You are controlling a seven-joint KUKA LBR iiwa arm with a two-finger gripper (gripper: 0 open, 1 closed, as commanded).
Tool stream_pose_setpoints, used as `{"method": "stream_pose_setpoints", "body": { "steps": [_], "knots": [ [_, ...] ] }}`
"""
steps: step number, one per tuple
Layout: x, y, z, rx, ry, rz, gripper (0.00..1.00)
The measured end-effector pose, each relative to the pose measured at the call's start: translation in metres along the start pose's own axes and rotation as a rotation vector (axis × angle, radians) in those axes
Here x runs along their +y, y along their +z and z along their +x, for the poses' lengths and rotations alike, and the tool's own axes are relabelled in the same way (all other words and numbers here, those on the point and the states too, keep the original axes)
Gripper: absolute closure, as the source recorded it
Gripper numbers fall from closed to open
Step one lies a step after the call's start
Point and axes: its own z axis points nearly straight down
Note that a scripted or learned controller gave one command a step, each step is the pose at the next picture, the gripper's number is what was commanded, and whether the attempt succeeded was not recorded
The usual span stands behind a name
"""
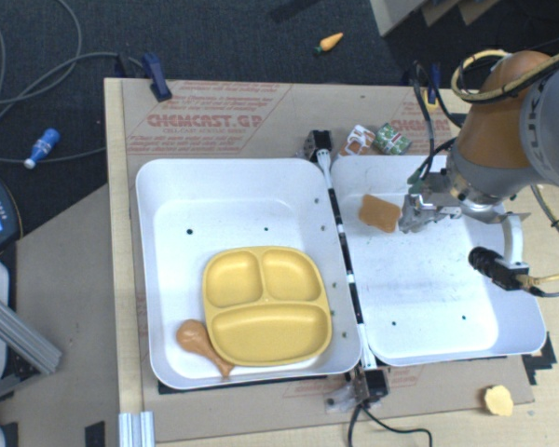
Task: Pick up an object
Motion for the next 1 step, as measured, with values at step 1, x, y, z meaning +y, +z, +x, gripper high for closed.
{"method": "stream_pose_setpoints", "body": {
  "steps": [1],
  "knots": [
    [-0.0002,-0.0036,-0.0004,0.0,0.001,-0.003,0.0]
  ]
}}
